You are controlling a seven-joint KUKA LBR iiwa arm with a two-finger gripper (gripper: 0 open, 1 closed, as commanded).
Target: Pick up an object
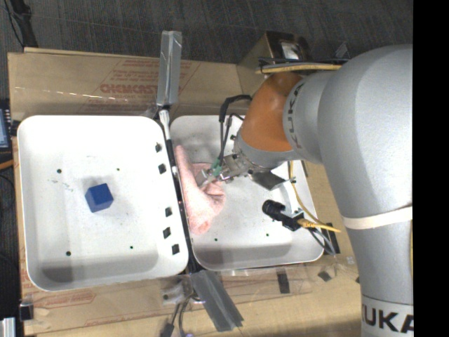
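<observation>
A pink cloth-like object (198, 196) lies along the left side of the right bin (252, 255), stretched from the bin's upper left toward its middle. My gripper (212, 175) is down over the cloth's upper half, its tip touching or very close to the fabric. The arm's grey body and orange band cover the bin's upper right. A blue cube (99, 196) rests in the left bin (42, 188), left of its centre and far from the gripper.
A grey metal divider (168, 83) runs between the two bins. A black cylindrical part (279, 214) with a yellow cable hangs off the arm over the right bin's right side. Cardboard (84, 76) lies beyond the bins.
</observation>
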